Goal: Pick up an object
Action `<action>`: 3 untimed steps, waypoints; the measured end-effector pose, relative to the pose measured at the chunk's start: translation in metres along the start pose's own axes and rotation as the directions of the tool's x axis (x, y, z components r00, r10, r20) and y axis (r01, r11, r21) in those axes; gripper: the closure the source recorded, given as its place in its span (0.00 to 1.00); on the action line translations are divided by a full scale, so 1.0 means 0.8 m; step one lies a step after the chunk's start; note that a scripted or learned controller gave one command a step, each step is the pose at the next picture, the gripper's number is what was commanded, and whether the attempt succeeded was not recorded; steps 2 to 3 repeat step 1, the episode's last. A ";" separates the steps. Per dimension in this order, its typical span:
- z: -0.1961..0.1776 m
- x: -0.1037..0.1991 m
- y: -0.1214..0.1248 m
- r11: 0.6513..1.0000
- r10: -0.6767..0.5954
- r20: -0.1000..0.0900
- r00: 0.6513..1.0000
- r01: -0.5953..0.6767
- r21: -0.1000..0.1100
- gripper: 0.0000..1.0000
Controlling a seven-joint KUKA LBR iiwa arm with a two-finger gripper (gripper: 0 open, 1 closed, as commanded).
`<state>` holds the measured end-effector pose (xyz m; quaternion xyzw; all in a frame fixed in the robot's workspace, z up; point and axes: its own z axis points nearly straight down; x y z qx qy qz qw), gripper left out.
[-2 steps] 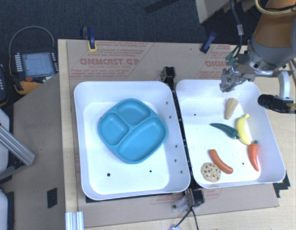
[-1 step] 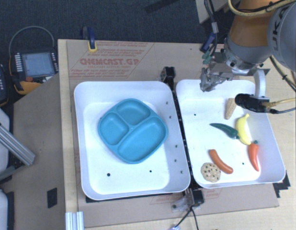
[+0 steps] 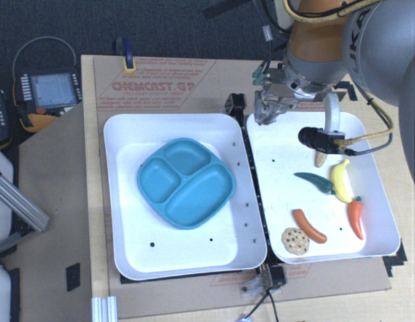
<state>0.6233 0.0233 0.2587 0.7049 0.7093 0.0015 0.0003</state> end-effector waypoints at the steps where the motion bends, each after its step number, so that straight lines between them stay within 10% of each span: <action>1: 0.022 0.075 0.012 1.000 0.000 0.000 1.000 0.000 0.001 1.00; 3: 0.022 0.075 0.012 1.000 0.000 0.000 1.000 0.000 0.001 1.00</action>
